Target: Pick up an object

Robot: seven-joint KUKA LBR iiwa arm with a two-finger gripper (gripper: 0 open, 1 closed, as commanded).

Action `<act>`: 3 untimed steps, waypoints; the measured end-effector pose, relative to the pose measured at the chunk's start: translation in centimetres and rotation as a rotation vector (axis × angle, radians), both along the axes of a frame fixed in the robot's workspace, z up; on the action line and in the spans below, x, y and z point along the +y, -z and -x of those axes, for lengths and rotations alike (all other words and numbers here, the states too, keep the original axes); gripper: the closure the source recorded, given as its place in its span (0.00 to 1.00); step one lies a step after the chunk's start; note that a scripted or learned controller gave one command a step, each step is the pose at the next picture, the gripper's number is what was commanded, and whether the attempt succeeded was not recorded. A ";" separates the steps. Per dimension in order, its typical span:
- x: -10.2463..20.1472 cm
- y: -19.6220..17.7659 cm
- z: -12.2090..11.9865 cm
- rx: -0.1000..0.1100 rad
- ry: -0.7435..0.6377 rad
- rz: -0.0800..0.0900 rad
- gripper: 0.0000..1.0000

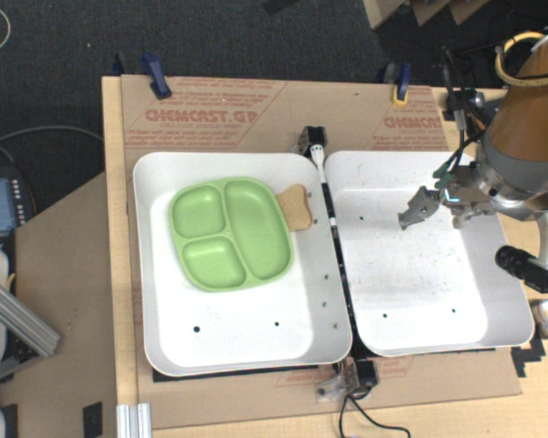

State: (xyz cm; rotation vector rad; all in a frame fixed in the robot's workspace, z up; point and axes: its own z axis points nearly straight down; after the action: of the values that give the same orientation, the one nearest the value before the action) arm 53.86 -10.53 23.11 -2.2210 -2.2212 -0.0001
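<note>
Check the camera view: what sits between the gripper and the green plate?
In the camera view: bare floor of the right bin, the bins' meeting rims, then the tan block touching the green plate. The gripper hovers over the right bin.

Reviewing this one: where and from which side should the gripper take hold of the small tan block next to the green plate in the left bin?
Probably from above, across the tan block's upper and lower edges, which stand free. Its left edge touches or overlaps the green divided plate's rim and its right edge sits close to the left bin's wall, so fingers would have little room there. The gripper hovers over the right bin.
</note>
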 end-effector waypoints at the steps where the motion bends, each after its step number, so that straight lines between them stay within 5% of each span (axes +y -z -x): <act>1: 0.0 -1.1 -0.1 -0.003 -0.001 0.001 1.00; 2: 5.2 -24.5 -1.2 -0.023 -0.006 0.002 1.00; 3: 12.4 -18.5 5.7 0.009 -0.008 -0.002 1.00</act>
State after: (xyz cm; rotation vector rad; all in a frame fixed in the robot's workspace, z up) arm 48.18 1.85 41.59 -2.2068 -2.2247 0.0074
